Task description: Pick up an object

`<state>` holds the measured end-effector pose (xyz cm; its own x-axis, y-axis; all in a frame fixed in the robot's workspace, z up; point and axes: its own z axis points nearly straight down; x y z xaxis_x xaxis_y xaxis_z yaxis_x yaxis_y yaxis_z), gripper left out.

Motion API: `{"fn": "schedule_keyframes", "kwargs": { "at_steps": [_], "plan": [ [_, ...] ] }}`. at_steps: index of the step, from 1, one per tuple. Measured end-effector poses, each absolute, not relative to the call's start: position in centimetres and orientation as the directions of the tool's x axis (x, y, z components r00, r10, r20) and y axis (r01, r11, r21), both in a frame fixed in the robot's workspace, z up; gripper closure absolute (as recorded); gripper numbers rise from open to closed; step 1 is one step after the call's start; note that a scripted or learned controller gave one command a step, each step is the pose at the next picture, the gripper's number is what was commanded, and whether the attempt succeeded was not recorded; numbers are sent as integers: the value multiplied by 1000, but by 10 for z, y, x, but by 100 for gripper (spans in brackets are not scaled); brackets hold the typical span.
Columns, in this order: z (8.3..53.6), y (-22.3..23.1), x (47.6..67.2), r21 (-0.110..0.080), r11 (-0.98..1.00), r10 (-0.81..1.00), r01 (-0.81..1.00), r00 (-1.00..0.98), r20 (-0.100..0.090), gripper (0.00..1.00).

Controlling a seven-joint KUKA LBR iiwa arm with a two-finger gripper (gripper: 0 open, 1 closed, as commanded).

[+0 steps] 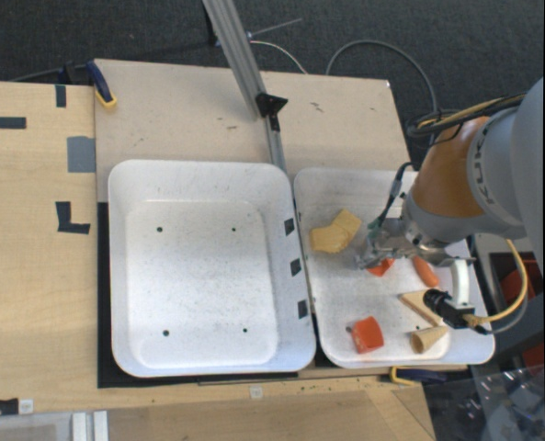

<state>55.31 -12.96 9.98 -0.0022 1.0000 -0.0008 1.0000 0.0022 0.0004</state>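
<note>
My gripper (375, 255) is low in the right bin (346, 184), near its middle. A small orange-red piece (380, 267) lies right at the gripper's tip, partly hidden by it; whether it is held I cannot tell. A tan block (336, 231) lies just to the gripper's left. An orange cylinder (425, 271) lies to its right. A red block (368, 335) sits near the bin's front edge, with a tan cone (428, 340) and a wooden wedge (418, 306) at the front right.
The left bin (125, 246) adjoins the right one along a shared wall with black clips (296, 266). A slanted metal rod (240, 53) stands behind the bins. The arm's orange and grey wrist (465, 177) overhangs the right bin's right side.
</note>
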Motion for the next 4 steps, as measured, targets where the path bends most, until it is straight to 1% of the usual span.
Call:
{"fn": "schedule_keyframes", "kwargs": {
  "at_steps": [1, 2, 3, 4],
  "plan": [
    [162, -126, 558, 5, 2, 1000, 1000, -2, -1, 100],
    [209, -124, 567, 4, 2, 1000, 1000, -2, -1, 100],
    [262, -124, 568, 5, 2, 1000, 1000, -2, -1, 100],
    [256, -82, 562, -2, 5, 1000, 1000, -5, 1, 100]
  ]
}}
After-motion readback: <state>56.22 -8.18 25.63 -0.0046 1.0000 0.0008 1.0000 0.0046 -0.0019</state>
